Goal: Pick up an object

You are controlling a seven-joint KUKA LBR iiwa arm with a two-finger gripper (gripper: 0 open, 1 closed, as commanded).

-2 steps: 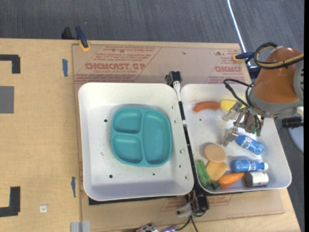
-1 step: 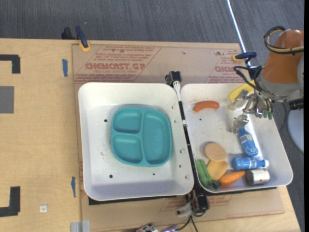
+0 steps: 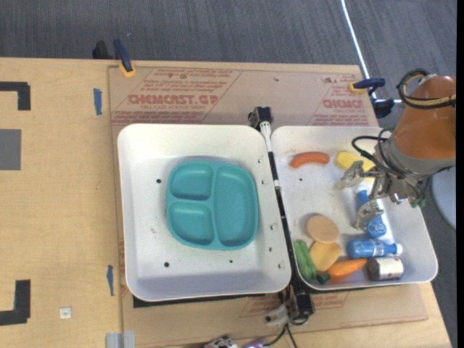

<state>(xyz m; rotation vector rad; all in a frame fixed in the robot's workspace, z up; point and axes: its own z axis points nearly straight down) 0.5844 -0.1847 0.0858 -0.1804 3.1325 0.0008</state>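
Two shallow white bins sat side by side on the table. The left bin [image 3: 138, 194] held a teal divided plate [image 3: 213, 203]. The right bin [image 3: 420, 230] held a small jumble: an orange sausage shape [image 3: 310, 159] near the top, a yellow piece [image 3: 351, 159] beside it, a tan round disc [image 3: 322, 228], a yellow wedge [image 3: 325, 254], a carrot [image 3: 346, 268], a green pod [image 3: 304, 259], a blue bottle [image 3: 373, 249] lying flat and a small can [image 3: 385, 268]. The arm reached in from the right, its tool [image 3: 371, 203] low over the right bin just above the blue bottle; whether the tool was open or closed could not be told.
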